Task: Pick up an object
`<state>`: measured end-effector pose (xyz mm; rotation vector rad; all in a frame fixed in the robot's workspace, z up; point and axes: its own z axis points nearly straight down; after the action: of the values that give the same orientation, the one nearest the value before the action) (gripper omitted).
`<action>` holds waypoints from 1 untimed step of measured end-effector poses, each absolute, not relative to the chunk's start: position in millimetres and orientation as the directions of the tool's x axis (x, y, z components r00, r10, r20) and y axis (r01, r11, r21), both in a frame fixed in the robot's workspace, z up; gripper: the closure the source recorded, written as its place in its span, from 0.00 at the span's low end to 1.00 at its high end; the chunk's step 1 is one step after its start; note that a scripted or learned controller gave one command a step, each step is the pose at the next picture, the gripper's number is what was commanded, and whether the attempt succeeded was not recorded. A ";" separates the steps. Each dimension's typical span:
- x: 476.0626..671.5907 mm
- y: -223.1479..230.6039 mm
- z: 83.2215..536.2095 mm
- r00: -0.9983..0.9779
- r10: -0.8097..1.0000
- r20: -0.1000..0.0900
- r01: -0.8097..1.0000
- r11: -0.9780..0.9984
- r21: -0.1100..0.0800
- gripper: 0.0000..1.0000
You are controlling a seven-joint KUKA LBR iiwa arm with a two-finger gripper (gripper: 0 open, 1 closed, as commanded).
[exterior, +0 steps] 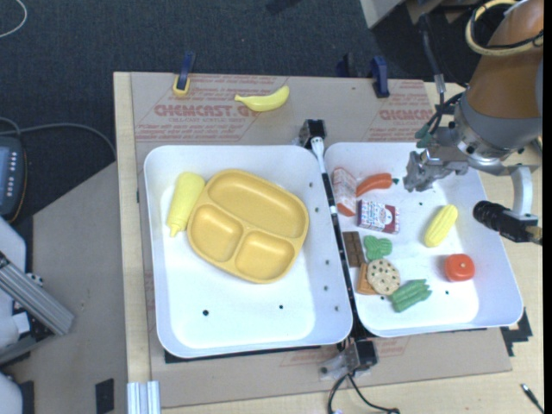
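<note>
So my gripper [420,178] is hanging over the far part of the right bin [504,296], and honestly I can't tell from this angle how it's set; nothing shows in its grip. Closest stuff to it: a toy hot dog sausage [373,183] just left of it, with a small wrapped packet [344,182] beside that near the bin's left wall. A little red-and-white carton [378,216] sits nearer than the sausage. Right of the carton is a yellow corn cob [441,225], tilted, and a red tomato [459,267] nearer still. Along the left wall there's a brown chocolate bar [353,248], then a green leafy piece [377,248], a chocolate chip cookie [381,275] and green beans [410,294] at the near end.

Left bin [250,330] has a yellow divided plate [248,224] in the middle and a yellow squeeze bottle [183,202] touching its left edge. A toy banana [263,100] lies on the cardboard [216,110] beyond the bins.
</note>
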<state>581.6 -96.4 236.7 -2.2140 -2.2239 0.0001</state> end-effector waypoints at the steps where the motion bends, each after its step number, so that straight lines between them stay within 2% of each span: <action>1: 558.0 -45.8 243.9 -0.006 1.000 0.003 1.000 0.006 -0.003 1.00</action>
<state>558.0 -45.8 243.9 -2.2122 -2.2246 -0.0004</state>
